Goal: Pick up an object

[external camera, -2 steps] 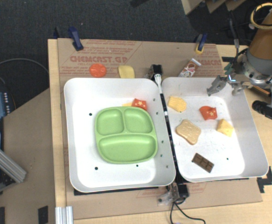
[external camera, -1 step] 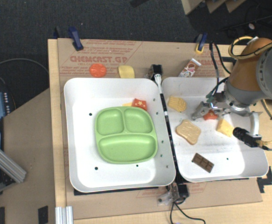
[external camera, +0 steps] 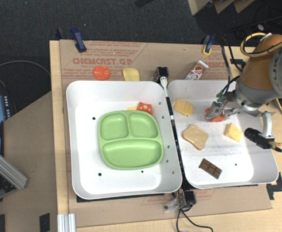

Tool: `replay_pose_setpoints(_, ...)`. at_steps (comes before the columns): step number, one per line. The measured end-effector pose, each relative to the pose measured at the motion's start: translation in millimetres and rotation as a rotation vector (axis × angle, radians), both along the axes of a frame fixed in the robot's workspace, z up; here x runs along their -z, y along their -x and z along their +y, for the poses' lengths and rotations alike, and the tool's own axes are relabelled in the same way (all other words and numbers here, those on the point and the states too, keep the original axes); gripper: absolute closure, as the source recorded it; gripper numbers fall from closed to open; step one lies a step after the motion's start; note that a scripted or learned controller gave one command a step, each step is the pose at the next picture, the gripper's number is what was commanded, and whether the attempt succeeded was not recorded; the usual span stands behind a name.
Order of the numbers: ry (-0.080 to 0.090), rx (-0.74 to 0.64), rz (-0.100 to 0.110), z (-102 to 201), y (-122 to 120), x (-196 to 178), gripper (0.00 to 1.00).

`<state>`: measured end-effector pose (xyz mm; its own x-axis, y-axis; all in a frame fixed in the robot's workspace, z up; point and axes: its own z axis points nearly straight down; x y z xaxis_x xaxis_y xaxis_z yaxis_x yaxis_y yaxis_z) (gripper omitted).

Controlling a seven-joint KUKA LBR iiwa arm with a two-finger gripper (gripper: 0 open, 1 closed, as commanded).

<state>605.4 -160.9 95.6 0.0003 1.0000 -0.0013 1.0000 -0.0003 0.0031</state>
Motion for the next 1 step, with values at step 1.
replay_pose_setpoints(1, -0.005, -0.007, 0.0, 83.3, 51.9, -94.6, 1.0)
